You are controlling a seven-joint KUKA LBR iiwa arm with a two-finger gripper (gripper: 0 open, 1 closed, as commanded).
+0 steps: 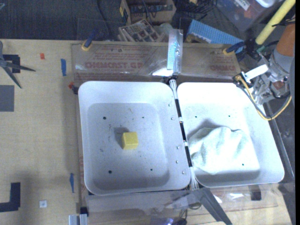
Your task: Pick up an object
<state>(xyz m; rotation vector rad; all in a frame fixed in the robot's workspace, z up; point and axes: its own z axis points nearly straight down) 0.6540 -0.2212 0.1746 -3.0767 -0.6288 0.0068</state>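
At frame's right edge, your gripper [268, 86], state untellable, may snag the crumpled white cloth [219, 148], missing the small yellow cube [130, 140].

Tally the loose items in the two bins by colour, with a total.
Yellow: 1, the block in the left bin.
White: 1, the crumpled cloth in the right bin.
Total: 2.
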